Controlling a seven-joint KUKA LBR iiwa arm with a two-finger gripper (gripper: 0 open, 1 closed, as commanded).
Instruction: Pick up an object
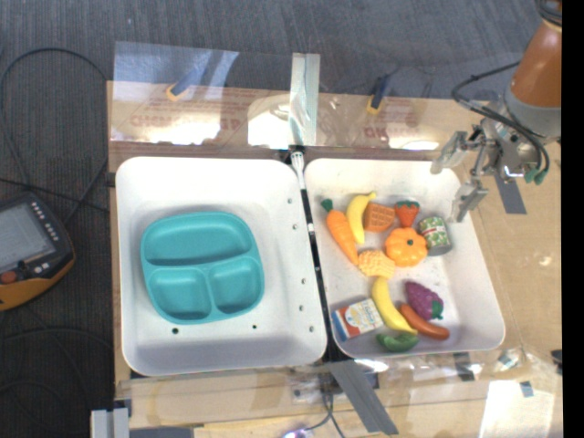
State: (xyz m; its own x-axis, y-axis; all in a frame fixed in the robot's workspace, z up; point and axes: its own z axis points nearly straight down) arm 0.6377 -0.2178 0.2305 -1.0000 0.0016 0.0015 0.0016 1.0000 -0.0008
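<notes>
**Inspector A:** Start at the near edge of the right bin (474, 245). What lies there?

**Inspector B:** A green pepper (396, 341) at the near rim, a small carton (359, 318) just left of it near the bin's near left corner, and a red sausage-shaped piece (425, 327) to the right. A purple eggplant (423, 298) touches that piece, with a yellow banana (390, 304) beside it.

**Inspector A:** Mid-bin?

**Inspector B:** An orange pumpkin (405, 246) touching a yellow waffle-textured piece (376, 263). A carrot (341, 234) lies slanted towards the left wall. A green-labelled can (435, 234) sits just right of the pumpkin.

**Inspector A:** Farther back?

**Inspector B:** A second banana (359, 213), an orange block (380, 217) and a red strawberry (406, 213), clustered.

**Inspector A:** The left bin (137, 336)?

**Inspector B:** It carries a teal divided tray (202, 265), roughly central.

**Inspector A:** And the pincer (465, 176)?

**Inspector B:** At the far right corner of the right bin, over its rim. Fingers spread apart, nothing between them. It is clear of all the toy food. The arm (537, 71) enters over the tabletop (538, 272) at the far right.
</notes>
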